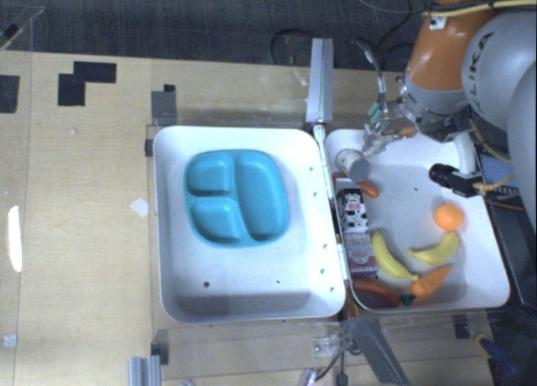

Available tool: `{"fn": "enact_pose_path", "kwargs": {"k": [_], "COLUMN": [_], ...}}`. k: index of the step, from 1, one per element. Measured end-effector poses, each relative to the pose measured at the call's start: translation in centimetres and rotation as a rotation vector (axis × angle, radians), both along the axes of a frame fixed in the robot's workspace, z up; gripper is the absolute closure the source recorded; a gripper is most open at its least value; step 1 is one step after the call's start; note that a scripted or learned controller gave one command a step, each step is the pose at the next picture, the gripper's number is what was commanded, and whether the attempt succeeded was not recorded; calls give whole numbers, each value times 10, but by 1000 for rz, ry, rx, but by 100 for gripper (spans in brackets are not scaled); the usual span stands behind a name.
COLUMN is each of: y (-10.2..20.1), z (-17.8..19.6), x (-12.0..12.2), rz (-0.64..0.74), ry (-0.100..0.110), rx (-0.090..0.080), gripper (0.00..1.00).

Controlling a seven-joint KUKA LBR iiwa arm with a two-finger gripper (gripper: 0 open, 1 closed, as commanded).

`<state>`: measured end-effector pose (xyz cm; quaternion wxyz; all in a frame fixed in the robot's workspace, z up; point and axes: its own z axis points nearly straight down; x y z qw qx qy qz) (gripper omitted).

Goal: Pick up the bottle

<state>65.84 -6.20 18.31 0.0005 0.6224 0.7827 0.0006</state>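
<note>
On the pale worktop (84,233), the bottle (353,208) lies untouched along the right bin's (487,279) left wall. The gripper (382,128) hovers above its capped end; I cannot tell how the jaws stand, so the whole pickup remains.

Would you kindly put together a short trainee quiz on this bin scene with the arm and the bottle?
1. True or false: the blue tray lies in the right bin.
2. Which round fruit sits right of the bottle? A) an orange B) an apple C) a lime
3. Fill in: the gripper is above the right bin's ____ corner in the camera view.

Key: 1 false, it lies in the left bin; 2 A, the orange; 3 upper-left.
</note>
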Motion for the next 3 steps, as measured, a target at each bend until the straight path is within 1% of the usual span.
{"fn": "enact_pose_path", "kwargs": {"k": [1, 2, 3], "y": [-99, -100, -107], "z": [-88, -96, -71], "x": [11, 9, 11], "rz": [-178, -167, -264], "ry": [2, -6, 1], "rx": [0, -1, 0], "gripper": [100, 100, 100]}}
